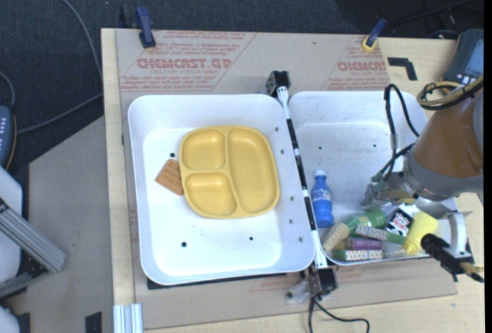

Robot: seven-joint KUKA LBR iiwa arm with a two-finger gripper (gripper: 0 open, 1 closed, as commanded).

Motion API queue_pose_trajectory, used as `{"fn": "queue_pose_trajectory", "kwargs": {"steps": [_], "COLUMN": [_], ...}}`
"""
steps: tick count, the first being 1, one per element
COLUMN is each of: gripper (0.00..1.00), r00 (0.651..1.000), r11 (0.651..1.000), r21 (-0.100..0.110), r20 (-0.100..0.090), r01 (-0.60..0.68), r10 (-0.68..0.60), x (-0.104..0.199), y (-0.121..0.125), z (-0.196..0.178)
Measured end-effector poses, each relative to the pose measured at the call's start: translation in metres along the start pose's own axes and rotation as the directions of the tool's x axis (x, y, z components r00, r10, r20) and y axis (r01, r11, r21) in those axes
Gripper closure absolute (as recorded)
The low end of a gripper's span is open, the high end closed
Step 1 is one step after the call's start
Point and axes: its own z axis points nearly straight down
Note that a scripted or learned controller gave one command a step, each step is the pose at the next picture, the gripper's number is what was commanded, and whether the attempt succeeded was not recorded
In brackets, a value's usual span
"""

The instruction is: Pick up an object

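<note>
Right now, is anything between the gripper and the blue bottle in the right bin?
Nothing visible stands between them. The gripper is low over the right bin, beside the pile of small items. The blue bottle lies further left, by the dividing wall, with bare bin floor between them.

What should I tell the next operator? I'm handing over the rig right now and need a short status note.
Gripper: low in the right bin, at the edge of the object pile; fingers hidden, so open or shut cannot be told. No object is visibly held.
Things: blue bottle lies against the right bin's left wall; a yellow object and other small items crowd the near corner. The left bin holds a yellow divided plate with a brown piece at its left edge.
Done: arm is at the pile.
Left: grasp and lift one object.
</note>
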Motion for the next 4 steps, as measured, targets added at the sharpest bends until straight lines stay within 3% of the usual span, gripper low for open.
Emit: {"fn": "queue_pose_trajectory", "kwargs": {"steps": [1, 2, 3, 4], "gripper": [0.00, 0.00, 0.00, 0.00], "r00": [1.000, 1.000, 1.000, 1.000], "r11": [1.000, 1.000, 1.000, 1.000], "r21": [0.001, 0.003, 0.003, 0.003], "r20": [0.000, 0.000, -0.002, -0.003], "r01": [0.000, 0.003, 0.005, 0.005], "r10": [0.000, -0.003, -0.005, -0.005], "x": [0.000, -0.080, 0.000, 0.100], "y": [0.000, 0.096, 0.152, 0.151], "z": [0.000, -0.063, -0.024, -0.090]}}
